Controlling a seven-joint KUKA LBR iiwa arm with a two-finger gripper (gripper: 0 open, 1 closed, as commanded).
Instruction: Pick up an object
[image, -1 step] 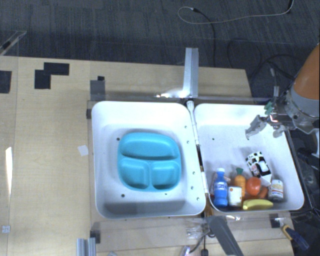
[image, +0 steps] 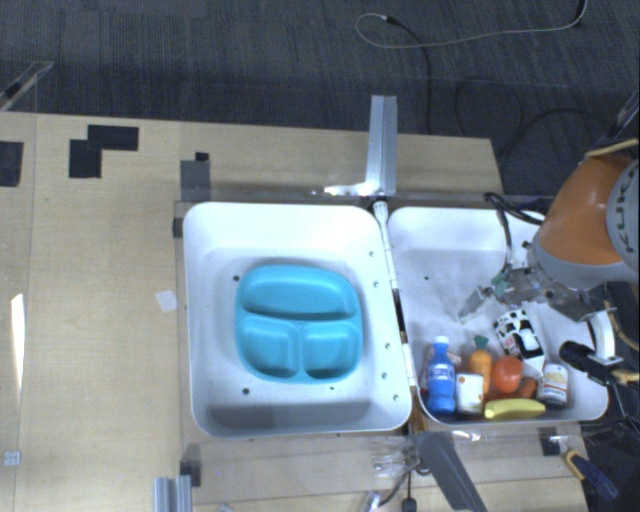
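Observation:
My gripper (image: 497, 291) hangs over the middle of the right bin (image: 440, 250), below the arm's orange band (image: 590, 212). It is open, with nothing between its fingers. Just to its lower right lies a black-and-white patterned object (image: 518, 330). Along the bin's front wall sits a cluster: a blue bottle (image: 439, 374), a small white-labelled container (image: 469, 392), an orange piece (image: 481, 361), a red tomato (image: 506, 374), a yellow banana (image: 514, 408) and a small brown-capped bottle (image: 554, 385).
The left bin (image: 210, 300) holds a blue divided tray (image: 298, 320). A metal divider (image: 392, 290) separates the two bins, and an upright post (image: 383, 140) stands behind them. Cables (image: 590, 362) run along the right bin's right side.

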